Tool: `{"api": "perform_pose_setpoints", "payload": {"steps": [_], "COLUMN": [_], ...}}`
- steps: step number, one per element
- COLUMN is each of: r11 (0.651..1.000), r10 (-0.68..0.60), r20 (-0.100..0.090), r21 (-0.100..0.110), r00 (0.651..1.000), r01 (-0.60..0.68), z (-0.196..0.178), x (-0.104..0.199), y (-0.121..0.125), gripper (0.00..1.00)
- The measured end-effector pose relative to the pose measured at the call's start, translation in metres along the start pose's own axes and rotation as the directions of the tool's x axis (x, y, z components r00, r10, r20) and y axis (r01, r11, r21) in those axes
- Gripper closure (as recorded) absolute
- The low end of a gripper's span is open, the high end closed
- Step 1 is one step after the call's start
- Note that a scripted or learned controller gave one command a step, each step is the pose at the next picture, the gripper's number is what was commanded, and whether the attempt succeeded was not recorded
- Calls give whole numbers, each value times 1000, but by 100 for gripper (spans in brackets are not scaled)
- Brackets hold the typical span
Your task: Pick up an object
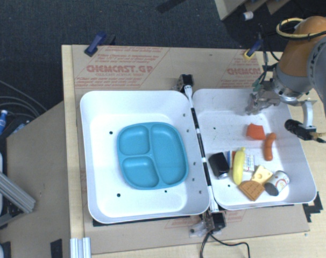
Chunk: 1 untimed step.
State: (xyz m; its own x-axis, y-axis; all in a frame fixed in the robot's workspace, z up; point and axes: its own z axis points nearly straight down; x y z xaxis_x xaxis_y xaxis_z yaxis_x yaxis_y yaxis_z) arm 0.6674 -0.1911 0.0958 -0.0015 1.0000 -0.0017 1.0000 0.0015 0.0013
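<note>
White plastic, two shallow bins side by side on a brown board printed with red lettering.

Left bin [98,112]: one turquoise divided plate [151,155] with three compartments, lying flat near the middle.

Right bin [222,104]: a cluster at the near right. Orange block [255,131], farthest of the group; a reddish sausage [268,146] just right of it; a black rectangular item [219,164] at the left; a yellow banana [238,166] beside that; a small printed packet [249,160] behind the banana; a pale yellow cheese wedge [262,174]; a tan cracker [252,189] at the near edge; a small can [277,183] on its side at the right.

Gripper [255,105]: at the far right of the right bin, pointing down over bare bin floor, apart from the orange block. Nothing visible between its fingers; how wide they stand cannot be told.

Surroundings: blue clamps [95,44] at the far edge of the board, cables at the left, dark carpet beyond.
</note>
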Motion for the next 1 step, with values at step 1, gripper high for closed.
{"api": "perform_pose_setpoints", "payload": {"steps": [1], "r11": [1000], "r10": [0], "r20": [0], "r21": [0], "r00": [1000], "r01": [0], "z": [0], "x": [0], "y": [0], "gripper": [0]}}
